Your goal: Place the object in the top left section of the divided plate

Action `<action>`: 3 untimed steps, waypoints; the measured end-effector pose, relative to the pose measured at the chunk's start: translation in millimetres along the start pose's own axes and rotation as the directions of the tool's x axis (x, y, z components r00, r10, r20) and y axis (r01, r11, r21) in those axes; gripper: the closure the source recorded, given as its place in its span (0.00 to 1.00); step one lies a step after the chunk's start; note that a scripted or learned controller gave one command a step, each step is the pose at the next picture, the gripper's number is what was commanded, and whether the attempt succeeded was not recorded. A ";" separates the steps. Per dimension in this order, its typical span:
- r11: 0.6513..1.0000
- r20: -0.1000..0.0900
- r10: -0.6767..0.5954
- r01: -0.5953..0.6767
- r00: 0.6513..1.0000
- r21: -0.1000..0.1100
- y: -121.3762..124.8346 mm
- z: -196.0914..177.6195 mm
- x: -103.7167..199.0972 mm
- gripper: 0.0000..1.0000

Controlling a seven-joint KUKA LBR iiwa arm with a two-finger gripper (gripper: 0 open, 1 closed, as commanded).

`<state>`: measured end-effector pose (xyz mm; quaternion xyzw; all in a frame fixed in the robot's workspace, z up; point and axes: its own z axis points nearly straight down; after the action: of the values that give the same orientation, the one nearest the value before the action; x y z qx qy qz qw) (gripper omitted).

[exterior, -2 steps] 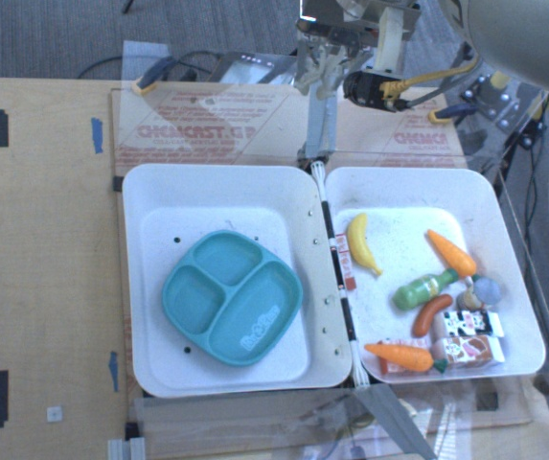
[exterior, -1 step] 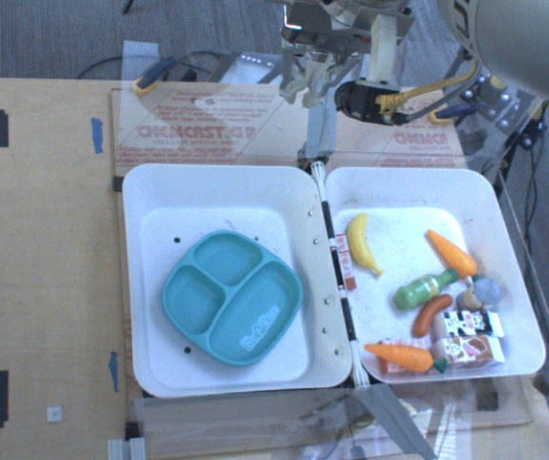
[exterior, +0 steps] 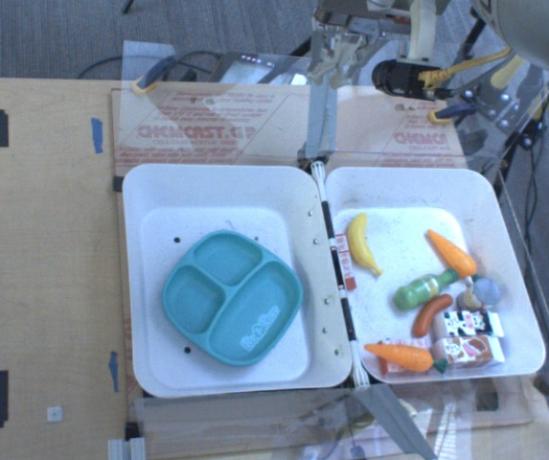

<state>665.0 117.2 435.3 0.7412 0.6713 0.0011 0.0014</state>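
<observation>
Gripper (exterior: pixel 336 41) high behind bins, jaw state unreadable, nothing seen held. Divided plate (exterior: pixel 233 297) bare. Step: pre-pick. Next: descend to right bin (exterior: pixel 514 247), take banana (exterior: pixel 361 242).

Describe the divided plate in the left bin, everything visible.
The divided plate is teal, plastic-looking, with rounded corners and a raised rim. Ridges split it into three sections: two smaller ones and one larger one that bears a faint pale marking. It lies flat and right side up, turned at a slant to the bin's walls, on the floor of the left bin, towards its lower right part. All three sections look empty; nothing touches it but the bin floor.
</observation>
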 end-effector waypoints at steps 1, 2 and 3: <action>0.995 0.001 0.102 -0.102 0.995 0.004 5.7 0.1 -41.4 1.00; 0.985 0.001 0.174 -0.174 0.985 0.006 -33.1 54.2 -35.0 1.00; 0.939 0.001 0.345 -0.345 0.939 0.002 -39.8 42.1 -50.2 1.00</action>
<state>620.7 71.2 393.0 0.8473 0.5311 0.0004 0.0004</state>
